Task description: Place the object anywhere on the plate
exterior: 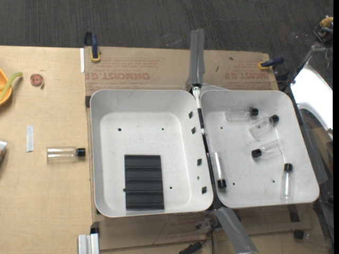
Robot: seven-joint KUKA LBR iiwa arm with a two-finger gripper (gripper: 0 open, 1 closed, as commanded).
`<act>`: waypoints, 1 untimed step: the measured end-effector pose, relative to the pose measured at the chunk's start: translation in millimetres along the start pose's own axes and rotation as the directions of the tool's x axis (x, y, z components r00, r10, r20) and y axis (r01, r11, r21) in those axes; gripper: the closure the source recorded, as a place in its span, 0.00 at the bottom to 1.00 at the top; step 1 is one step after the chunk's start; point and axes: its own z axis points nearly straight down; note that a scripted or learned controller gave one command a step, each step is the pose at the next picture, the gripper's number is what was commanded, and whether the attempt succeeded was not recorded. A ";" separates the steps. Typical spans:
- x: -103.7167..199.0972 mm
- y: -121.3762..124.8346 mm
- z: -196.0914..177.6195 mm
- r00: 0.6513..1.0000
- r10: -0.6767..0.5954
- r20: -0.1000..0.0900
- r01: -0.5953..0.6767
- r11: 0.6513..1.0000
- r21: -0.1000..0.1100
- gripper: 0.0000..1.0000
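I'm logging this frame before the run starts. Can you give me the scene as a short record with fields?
left bin: holds a dark ribbed plate near its front edge
right bin: holds five clear vials with black caps, lying scattered
vial by divider: lies along the right bin's left wall
vial outside bins: lies on the bench, left of the left bin
plate load: nothing on it

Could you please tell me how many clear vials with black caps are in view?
6: five in the right bin, at; one on the bench.
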 end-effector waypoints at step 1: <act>-83.1 29.0 -3.1 0.993 0.119 -0.005 -0.119 0.993 -0.001 0.00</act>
